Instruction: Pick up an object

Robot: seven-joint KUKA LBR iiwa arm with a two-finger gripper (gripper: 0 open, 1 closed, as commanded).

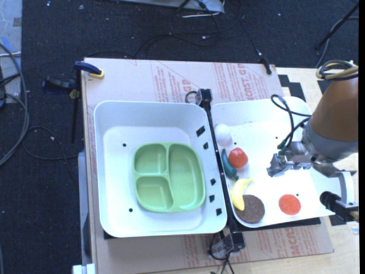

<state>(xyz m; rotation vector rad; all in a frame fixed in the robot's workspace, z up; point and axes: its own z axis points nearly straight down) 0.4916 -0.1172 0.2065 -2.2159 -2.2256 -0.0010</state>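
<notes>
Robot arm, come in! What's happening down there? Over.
Gripper over right bin, holding nothing seen. Tomato, banana, brown disc, red disc untouched. Green plate in left bin.

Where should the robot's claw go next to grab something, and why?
Probably a short move down toward the orange disc. The gripper hovers over bare floor of the right bin with nothing between its fingers, and the disc lies just below it in the picture with open space around it. The banana and brown cookie touch each other, so they look harder to grab.
</notes>
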